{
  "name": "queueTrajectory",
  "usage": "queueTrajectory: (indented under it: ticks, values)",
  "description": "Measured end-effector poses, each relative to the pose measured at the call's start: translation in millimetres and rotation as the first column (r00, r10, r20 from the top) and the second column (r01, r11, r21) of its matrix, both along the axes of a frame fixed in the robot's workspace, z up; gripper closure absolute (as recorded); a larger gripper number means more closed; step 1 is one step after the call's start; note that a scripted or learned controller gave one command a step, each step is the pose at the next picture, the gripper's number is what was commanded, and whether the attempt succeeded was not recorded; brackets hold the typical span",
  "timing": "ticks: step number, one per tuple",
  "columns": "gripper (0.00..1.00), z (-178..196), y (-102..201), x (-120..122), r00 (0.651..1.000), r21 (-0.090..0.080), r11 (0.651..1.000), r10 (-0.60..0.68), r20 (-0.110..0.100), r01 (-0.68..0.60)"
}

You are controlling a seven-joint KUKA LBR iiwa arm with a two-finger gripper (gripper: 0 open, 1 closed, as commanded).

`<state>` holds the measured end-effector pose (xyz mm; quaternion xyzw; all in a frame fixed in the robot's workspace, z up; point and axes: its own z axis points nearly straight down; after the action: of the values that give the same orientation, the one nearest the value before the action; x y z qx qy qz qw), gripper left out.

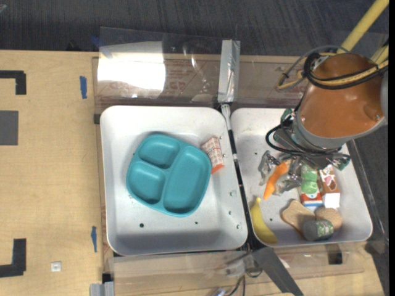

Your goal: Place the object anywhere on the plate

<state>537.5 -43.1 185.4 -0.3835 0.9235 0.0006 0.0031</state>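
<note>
Camera view: two white bins side by side on the bench. The left bin (117,227) carries a teal three-compartment plate (168,174), lying slightly toward the bin's far side, tilted relative to the bin walls. A small can with a red-and-white label (213,153) lies on its side just beside the plate's far right edge, close to the bin's right wall; whether it touches the plate rim I cannot tell.

The right bin (247,128) carries a cluster of toy food. A carrot (275,179) sits near the bin's centre. A banana (261,222) lies along the left wall toward the near corner. A red-and-white carton (313,191), a bread-like piece (295,214) and a dark green item (319,229) sit toward the near right corner.

The arm's orange band (339,97) hangs over the right bin's far half. The gripper (296,168) is low over the cluster, next to the carrot. State of the grip not readable from this angle. Nothing rests on the plate.
</note>
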Motion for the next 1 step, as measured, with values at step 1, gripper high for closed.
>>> queueTrajectory:
  ticks: [1]
  values:
    - [1.0,34.4,50.3,51.0,0.991,0.0,0.991,0.132,0.006,-0.132]
